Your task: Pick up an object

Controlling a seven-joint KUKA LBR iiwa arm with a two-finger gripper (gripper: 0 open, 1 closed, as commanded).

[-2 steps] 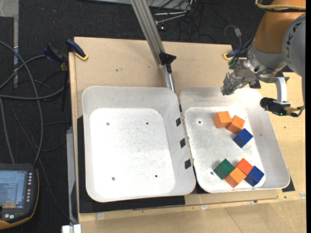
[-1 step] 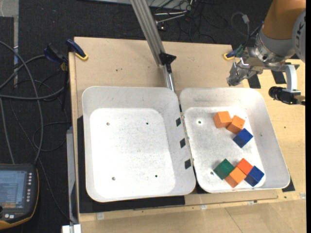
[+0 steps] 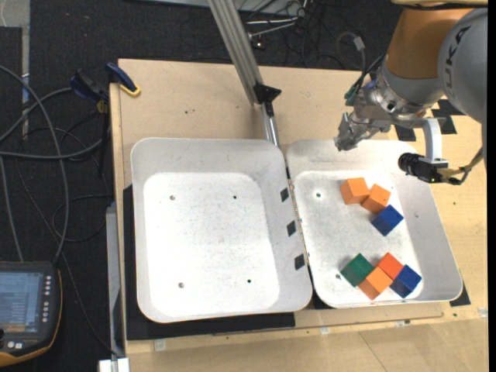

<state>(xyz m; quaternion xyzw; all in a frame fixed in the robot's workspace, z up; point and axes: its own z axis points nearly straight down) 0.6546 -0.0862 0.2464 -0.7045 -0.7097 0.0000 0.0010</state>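
**Above the right bin, nothing picked yet**

Over the far edge of the right bin [image 3: 434, 242] hangs the gripper [image 3: 346, 139], apart from all blocks; how it is set, I cannot tell. The pick remains to do. I count seven blocks: four orange blocks [image 3: 355, 190], two blue blocks [image 3: 387, 219], one green block [image 3: 357, 270]. The left bin [image 3: 147, 208] sits beside.

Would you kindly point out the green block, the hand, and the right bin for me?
green block [image 3: 357, 269]: camera view, middle of its top face.
hand [image 3: 346, 138]: camera view, at its tip above the bin's far rim.
right bin [image 3: 442, 235]: camera view, bare right wall.
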